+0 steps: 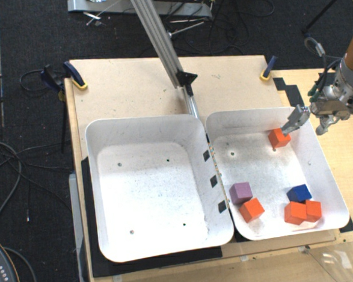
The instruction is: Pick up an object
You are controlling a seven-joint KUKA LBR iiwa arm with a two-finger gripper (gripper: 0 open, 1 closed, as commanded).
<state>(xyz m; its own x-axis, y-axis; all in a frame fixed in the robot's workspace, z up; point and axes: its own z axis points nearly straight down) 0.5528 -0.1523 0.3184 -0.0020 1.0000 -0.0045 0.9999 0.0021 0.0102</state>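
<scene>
Hovering at the upper right of the frame, gripper [312, 120] with fingers spread and grasping nothing, one tip just beside the orange cube [279, 138] in the upper right of the right bin [323, 163]. Probably light, stiff and blunt-edged, likely foam or wood, hardly fragile; best taken across two opposite flat faces, squarely, not by corners. More blocks lower in the frame: purple cube [240, 192], blue cube [299, 192], other orange ones nearby.
</scene>
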